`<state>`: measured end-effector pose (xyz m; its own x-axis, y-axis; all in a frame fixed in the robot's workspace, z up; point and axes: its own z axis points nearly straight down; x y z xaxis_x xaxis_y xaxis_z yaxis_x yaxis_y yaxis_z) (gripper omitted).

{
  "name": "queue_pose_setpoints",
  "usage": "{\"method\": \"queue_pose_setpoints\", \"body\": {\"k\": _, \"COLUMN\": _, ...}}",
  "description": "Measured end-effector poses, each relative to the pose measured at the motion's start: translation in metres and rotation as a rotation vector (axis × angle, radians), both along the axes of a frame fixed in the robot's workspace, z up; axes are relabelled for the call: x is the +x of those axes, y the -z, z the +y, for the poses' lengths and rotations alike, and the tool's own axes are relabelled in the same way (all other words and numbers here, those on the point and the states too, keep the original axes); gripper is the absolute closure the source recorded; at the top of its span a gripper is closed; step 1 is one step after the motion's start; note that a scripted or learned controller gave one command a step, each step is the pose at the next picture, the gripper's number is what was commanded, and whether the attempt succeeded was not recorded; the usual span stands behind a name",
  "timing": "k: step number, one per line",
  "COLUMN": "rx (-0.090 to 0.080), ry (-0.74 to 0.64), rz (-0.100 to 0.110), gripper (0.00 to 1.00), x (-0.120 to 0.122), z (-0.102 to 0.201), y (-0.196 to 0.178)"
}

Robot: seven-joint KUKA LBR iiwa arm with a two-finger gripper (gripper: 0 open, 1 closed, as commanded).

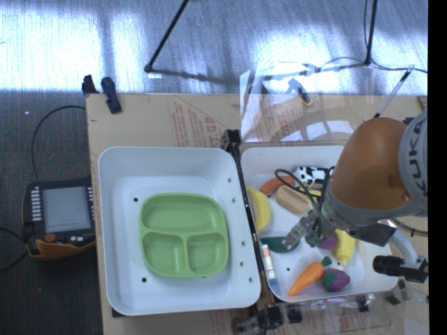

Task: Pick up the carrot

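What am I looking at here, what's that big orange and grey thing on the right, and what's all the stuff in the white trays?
This is one picture from a camera fixed above a workbench, looking down at a slant. The big orange and grey shape is a robot arm reaching in from the right; a program moves it. At its end sits the gripper, the part that grasps things. It hangs low over the right bin, and I cannot tell whether it holds anything.

Two shallow white bins stand side by side. The left bin holds a green divided plate. The right bin holds toy food: the carrot, which the arm is meant to pick up, lies near the front, with a purple piece beside it, a yellow piece by the left wall, and a hot dog further back.

On the floor to the left lies a handheld control screen.
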<state>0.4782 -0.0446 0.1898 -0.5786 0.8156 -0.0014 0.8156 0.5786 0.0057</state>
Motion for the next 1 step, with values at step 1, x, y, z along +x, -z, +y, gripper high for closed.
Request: {"method": "queue_pose_setpoints", "body": {"k": 1, "rx": -0.001, "ry": 0.003, "rz": 0.008, "gripper": 0.00, "x": -0.0018, "z": -0.0009, "y": 0.0034}}
